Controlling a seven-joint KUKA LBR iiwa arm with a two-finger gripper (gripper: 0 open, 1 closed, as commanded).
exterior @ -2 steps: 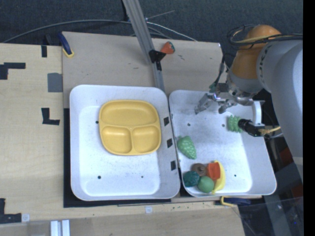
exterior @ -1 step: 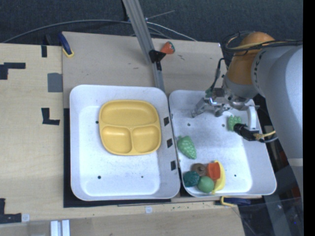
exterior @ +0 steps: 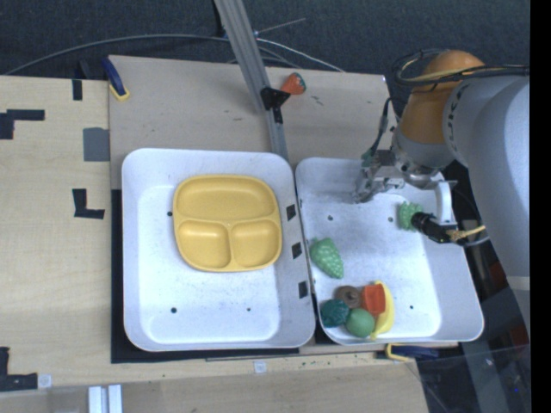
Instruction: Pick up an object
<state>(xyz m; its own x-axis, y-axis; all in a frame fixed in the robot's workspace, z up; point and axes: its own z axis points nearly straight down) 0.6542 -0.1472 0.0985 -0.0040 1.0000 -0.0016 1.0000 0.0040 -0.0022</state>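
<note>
Objects for picking lie in the right bin (exterior: 448, 291): a green leafy piece (exterior: 327, 257) near its left wall, and a cluster at the front edge, where a brown ring (exterior: 349, 296), a red piece (exterior: 374, 298), a yellow banana (exterior: 386, 311) and a green ball (exterior: 361, 323) touch one another. The left bin (exterior: 142, 256) holds a yellow divided plate (exterior: 228, 222). The claw (exterior: 376, 181) hangs low over the right bin's far end, well apart from these items; whether it is spread or pressed together cannot be told. Nothing appears lifted, so the pick seems not yet done.
</note>
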